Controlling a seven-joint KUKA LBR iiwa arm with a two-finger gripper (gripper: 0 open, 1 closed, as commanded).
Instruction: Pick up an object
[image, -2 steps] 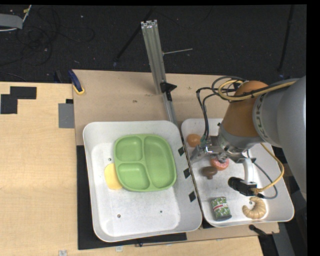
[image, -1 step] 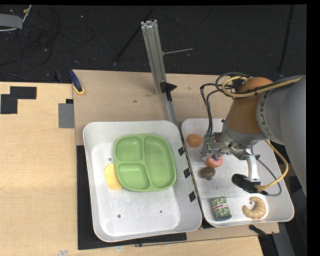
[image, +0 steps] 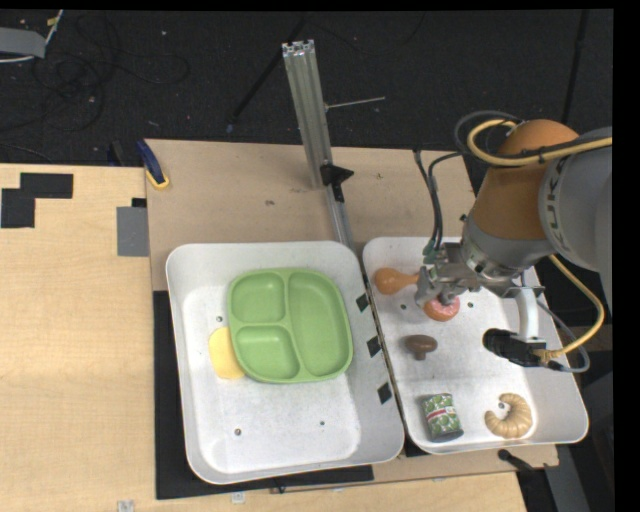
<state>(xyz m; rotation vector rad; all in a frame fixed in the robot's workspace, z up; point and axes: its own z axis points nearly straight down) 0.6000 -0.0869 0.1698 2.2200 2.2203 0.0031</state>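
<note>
My gripper (image: 440, 293) hangs low over the far part of the right bin (image: 572, 428), directly above a small pink-red round object (image: 441, 310) and touching or nearly touching its top. The wrist hides how the gripper meets it. An orange drumstick-shaped toy (image: 389, 281) lies just left of the gripper. Nearer the camera lie a brown mushroom-like piece (image: 421, 345), a green can (image: 440, 416) and a tan croissant (image: 509, 415).
The left bin (image: 190, 262) holds a green divided plate (image: 290, 325) with a yellow item (image: 222, 355) tucked under its left edge. A metal post (image: 308, 120) rises behind the bins. A black part on a yellow cable (image: 508, 345) hangs from the arm over the right bin.
</note>
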